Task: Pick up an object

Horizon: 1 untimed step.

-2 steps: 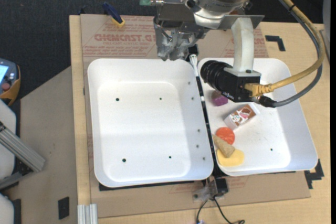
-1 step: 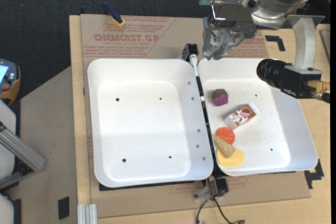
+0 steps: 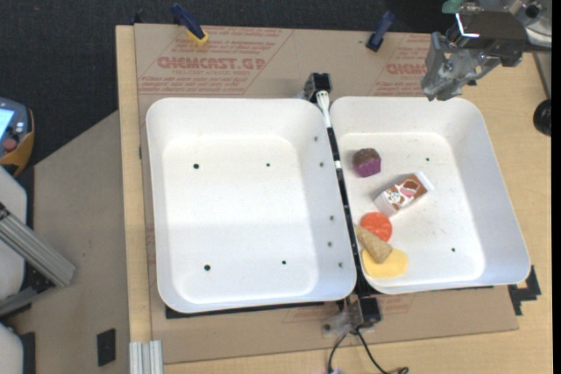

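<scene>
Cardboard [image 3: 263,57] printed "CHEMCAST G.P"

A robotics lab: white bins [image 3: 166,136] clamped onto a cardboard-covered bench [image 3: 263,52].

Two white bins, the left bin [image 3: 232,201] and the right bin [image 3: 473,188], are being shown on brown cardboard [image 3: 219,57] printed in red lettering. A purple block [image 3: 367,160], a red-and-white packet [image 3: 404,194], an orange piece [image 3: 377,226], a tan piece [image 3: 376,248] and a yellow disc [image 3: 391,265] are being shown inside the right one.
</scene>
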Tool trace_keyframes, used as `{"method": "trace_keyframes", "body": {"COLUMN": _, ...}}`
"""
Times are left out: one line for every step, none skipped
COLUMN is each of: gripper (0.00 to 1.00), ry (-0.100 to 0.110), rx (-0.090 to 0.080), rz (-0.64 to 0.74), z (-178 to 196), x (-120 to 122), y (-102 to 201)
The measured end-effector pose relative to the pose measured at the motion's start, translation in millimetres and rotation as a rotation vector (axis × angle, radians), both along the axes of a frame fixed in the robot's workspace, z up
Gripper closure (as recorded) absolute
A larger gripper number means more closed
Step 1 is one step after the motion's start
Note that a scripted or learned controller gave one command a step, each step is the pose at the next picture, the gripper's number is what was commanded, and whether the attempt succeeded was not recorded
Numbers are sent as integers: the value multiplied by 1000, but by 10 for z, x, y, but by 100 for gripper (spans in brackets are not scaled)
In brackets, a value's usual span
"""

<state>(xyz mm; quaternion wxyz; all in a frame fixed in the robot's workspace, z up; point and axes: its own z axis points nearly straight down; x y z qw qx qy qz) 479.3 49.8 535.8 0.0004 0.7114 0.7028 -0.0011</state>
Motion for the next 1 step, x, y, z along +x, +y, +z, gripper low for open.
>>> {"method": "trace_keyframes", "body": {"gripper": 100, "ry": 16, "rx": 0, "rz": 22, "z": -1442, "x": -21, "y": 967}}
